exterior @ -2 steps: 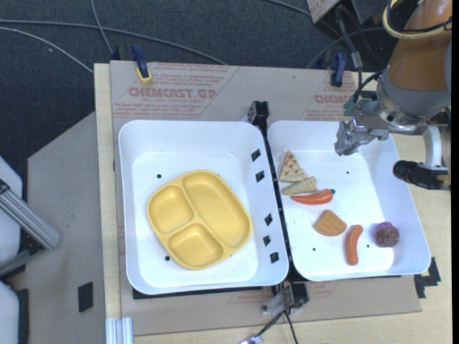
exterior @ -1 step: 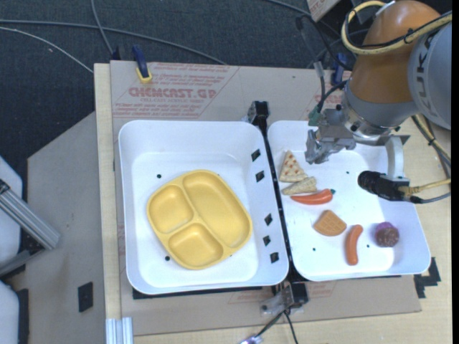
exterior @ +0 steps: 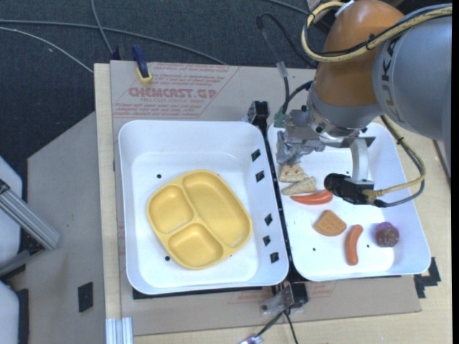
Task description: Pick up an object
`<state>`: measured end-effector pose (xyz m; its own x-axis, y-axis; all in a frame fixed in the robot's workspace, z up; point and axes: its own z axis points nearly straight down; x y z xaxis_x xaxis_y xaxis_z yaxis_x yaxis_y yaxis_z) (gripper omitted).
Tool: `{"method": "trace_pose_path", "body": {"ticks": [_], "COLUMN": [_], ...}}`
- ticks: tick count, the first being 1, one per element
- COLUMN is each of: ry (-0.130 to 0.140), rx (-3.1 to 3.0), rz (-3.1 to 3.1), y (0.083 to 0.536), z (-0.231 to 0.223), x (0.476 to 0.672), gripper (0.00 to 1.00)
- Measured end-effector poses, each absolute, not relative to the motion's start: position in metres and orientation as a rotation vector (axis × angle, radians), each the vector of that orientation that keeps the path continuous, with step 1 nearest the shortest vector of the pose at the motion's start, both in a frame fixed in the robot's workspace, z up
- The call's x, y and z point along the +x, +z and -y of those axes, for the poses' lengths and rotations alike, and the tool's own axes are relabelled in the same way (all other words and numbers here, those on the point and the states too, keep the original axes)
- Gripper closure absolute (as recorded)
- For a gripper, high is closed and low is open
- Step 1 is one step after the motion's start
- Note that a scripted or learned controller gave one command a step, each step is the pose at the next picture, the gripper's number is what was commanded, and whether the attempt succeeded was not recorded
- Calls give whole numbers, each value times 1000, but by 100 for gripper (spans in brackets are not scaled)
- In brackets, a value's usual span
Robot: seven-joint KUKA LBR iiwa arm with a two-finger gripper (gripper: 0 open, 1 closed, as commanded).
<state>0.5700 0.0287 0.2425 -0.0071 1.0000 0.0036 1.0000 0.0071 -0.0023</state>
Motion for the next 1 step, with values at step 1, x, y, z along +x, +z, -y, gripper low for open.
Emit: {"method": "trace_pose_path", "body": {"ticks": [1], "ry": [-3], "rx": [-2212], "rz": [2228], "y": [242], "z": [-85], "x": [569], "gripper": [100]}}
